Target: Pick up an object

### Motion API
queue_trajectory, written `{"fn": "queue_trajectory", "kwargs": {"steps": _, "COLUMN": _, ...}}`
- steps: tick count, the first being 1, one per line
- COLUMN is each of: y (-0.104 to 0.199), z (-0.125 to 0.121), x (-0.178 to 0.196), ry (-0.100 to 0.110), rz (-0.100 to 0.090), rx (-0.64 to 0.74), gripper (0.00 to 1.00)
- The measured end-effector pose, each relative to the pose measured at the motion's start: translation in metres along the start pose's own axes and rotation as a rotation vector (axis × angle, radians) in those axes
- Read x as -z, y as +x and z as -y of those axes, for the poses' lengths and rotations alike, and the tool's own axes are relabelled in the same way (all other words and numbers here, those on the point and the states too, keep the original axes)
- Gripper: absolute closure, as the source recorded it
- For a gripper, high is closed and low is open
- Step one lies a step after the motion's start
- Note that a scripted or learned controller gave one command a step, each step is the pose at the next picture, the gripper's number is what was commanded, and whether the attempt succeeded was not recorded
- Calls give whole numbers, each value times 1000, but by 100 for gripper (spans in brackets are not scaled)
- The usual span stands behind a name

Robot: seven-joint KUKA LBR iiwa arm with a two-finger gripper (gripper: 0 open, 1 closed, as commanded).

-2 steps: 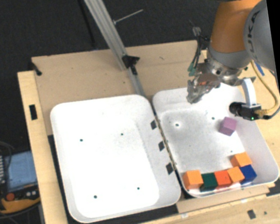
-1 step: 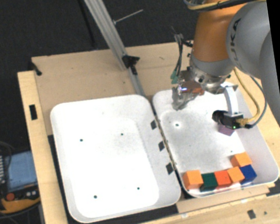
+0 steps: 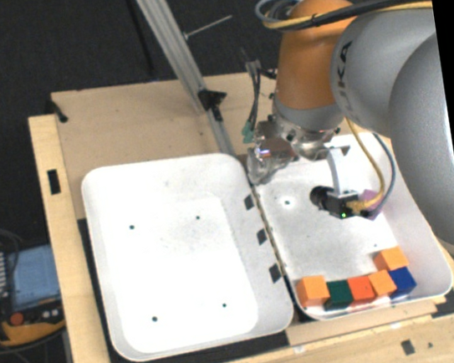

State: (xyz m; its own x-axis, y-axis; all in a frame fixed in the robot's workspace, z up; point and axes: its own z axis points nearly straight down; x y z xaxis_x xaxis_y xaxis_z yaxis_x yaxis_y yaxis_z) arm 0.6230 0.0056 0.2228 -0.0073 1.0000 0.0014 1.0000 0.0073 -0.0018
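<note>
Several small blocks lie in a row along the near edge of the right bin (image 3: 337,240): an orange block (image 3: 313,289), a green block (image 3: 339,293), a red-orange block (image 3: 361,287), another orange block (image 3: 391,259) and a blue block (image 3: 402,279). My gripper (image 3: 267,155) hangs over the far left corner of the right bin, well away from the blocks. The wrist and its orange band hide most of it. I see nothing held beneath it.
The left bin (image 3: 178,251) sits beside the right one, with a thin divider edge between them. A slanted metal rail (image 3: 178,52) runs from the top down to the bins' far junction. A blue device (image 3: 32,277) and cables lie off the bench at left.
</note>
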Motion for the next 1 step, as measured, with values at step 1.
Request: {"fn": "queue_trajectory", "kwargs": {"steps": 1, "y": 51, "z": 5, "x": 14, "ry": -4, "rz": -1, "rx": 1, "gripper": 100}}
